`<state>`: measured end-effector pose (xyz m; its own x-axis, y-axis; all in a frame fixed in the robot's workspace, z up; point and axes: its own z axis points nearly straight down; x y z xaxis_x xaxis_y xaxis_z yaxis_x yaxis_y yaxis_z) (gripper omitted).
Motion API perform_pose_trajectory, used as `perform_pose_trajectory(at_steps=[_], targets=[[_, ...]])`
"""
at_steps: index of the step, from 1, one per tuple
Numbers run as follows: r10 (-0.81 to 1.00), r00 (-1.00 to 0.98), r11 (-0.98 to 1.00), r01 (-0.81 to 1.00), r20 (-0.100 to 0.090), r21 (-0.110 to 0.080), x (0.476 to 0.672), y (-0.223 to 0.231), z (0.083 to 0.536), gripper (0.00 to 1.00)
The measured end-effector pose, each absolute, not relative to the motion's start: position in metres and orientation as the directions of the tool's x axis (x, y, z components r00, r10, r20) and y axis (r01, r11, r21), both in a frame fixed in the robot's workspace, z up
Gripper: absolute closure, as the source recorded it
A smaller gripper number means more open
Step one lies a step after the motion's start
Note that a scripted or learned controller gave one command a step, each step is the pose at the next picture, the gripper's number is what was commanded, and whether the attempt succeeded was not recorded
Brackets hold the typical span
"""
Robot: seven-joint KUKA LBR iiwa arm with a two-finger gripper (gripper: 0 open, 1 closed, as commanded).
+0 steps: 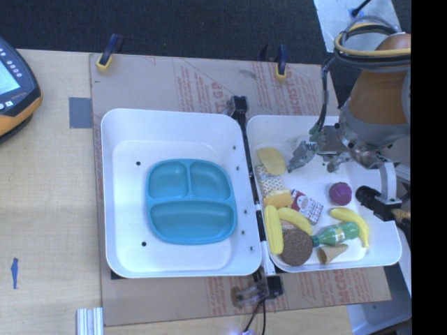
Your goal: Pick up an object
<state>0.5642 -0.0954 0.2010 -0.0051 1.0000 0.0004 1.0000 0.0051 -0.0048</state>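
The right bin [321,125] holds a heap of toy food. A pale yellow piece [271,160] lies at its left side, and a purple ball [340,192] sits further right. Along the front lie a yellow block [277,199], a red and white packet [307,204], two bananas [295,218] [350,221], a yellow corn cob [273,230], a brown cookie [296,247], a green bottle [332,236] and a cone [332,252]. My gripper [301,156] hangs low over the back of this bin, just right of the pale yellow piece. I see nothing in it.
The left bin [119,187] carries a blue divided plate [190,201]. A raised divider [246,166] runs between the bins. Clamps stand at the bench's far edge [280,60]. An orange and grey device [14,82] rests at the far left.
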Motion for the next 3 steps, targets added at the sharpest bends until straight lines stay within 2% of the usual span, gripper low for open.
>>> perform_pose_trajectory(at_steps=[1,2,3], targets=[[1.000,-0.004,0.004,1.000,-0.003,-0.003,0.521,-0.102,0.096,0.00],[1.000,-0.009,0.009,1.000,0.000,0.000,0.582,-0.092,0.092,0.00],[1.000,-0.006,0.006,1.000,-0.001,0.004,0.660,-0.096,0.093,0.00]])
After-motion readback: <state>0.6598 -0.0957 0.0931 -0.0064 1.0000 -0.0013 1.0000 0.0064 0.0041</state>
